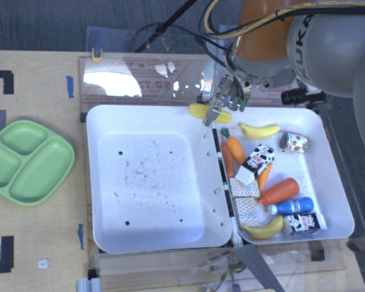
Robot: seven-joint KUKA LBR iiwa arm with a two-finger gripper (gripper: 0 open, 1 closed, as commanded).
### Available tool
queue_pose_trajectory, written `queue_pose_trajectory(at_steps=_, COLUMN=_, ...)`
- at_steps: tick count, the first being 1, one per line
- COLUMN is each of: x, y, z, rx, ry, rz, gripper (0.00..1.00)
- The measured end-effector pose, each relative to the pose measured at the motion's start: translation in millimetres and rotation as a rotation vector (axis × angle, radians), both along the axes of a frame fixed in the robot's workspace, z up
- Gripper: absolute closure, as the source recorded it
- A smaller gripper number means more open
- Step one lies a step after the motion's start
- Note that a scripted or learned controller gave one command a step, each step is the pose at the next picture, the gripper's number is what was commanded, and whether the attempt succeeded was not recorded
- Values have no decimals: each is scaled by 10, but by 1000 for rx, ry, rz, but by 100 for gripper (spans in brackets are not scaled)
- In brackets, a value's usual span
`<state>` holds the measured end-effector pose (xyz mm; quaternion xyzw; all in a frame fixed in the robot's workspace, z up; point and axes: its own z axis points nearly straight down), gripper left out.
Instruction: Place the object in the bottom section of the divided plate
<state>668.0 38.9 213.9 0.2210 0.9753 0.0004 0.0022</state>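
The arm is reaching in from the right and bending down over the far edge of the bins. Its orange band is sitting above the wrist, and the wrist is pointing steeply downward and a little leftward. The jaws are hanging at the far end of the seam between the left bin and the right bin. They are just above, or touching, a yellow object lying at that far rim. Whether the jaws are clenched on it or released cannot be told, because the wrist hardware is hiding the contact.

That yellow piece is probably the thing being worked on, since the jaws are standing directly over it. The other goods are crowding the right bin: a banana, a carrot, a cow-patterned carton, an orange bottle and a blue bottle. None of them is lying within the jaws' reach.

The green divided plate is waiting on the bench, well apart to the left, beyond the left bin. Its large near section is lying bare, so the placing is not yet done. The carry looks long, crossing the whole left bin.
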Motion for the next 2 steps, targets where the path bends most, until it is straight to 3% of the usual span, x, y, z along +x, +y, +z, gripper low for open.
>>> queue_pose_trajectory(at_steps=1, x=0, y=-1, z=0, rx=0, ry=0, rz=0, gripper=0)
queue_pose_trajectory(at_steps=2, x=-619, y=178, z=778, rx=-1, ry=2, rz=305, gripper=0)
